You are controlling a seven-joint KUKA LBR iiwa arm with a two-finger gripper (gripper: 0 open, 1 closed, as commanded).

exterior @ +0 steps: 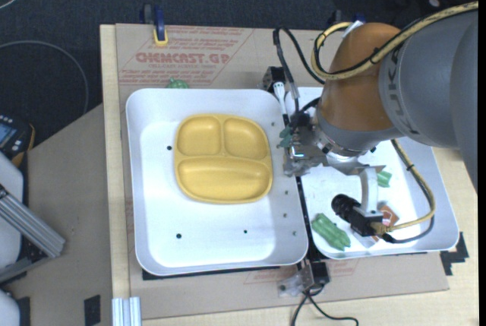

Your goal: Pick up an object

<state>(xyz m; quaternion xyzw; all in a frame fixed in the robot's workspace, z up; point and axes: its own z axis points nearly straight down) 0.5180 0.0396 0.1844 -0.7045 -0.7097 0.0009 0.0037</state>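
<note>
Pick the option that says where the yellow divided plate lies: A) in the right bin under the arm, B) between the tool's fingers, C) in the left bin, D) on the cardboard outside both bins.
C: the yellow divided plate lies flat on the floor of the left bin, apart from the arm, which hangs over the right bin.

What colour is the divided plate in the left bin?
Yellow: the divided plate lies in the left bin, seen plainly in the camera view.
</note>
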